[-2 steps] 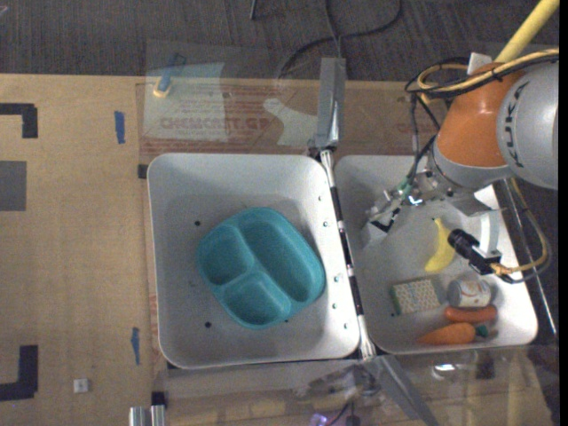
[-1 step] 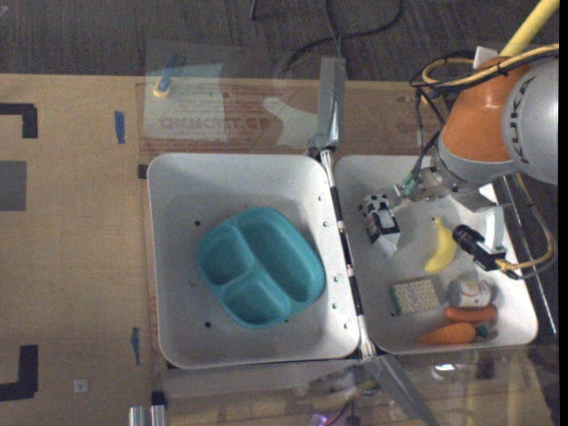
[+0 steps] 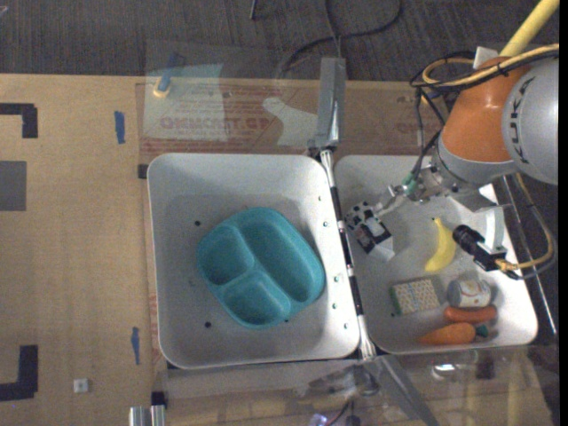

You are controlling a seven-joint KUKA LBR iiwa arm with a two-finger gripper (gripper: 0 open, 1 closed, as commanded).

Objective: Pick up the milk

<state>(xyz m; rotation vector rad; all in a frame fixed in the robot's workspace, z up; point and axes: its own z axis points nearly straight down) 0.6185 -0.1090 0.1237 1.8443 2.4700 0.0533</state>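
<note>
The black two-finger pincer (image 3: pixel 368 226) sits low over the left side of the right shallow white plastic bin (image 3: pixel 524 327), close to the wall it shares with its neighbour; whether it is open or closed cannot be told, since it blurs into a small white box-like object, possibly the milk carton (image 3: pixel 380 247), lying just at its near side. Whether the two touch is unclear. The grey arm with the orange band (image 3: pixel 484 122) slants down to it from the far right. To the right of the pincer lies a yellow banana (image 3: pixel 440 245). Nearer, along the bin's near side, rest a pale speckled rectangular block (image 3: pixel 414 295), a grey rounded item (image 3: pixel 469 289) and two orange carrots (image 3: pixel 453 331). In the left white bin (image 3: pixel 169 327) lies a teal divided plastic plate (image 3: pixel 259 264). Both bins stand on the tan counter (image 3: pixel 71 264).
</note>
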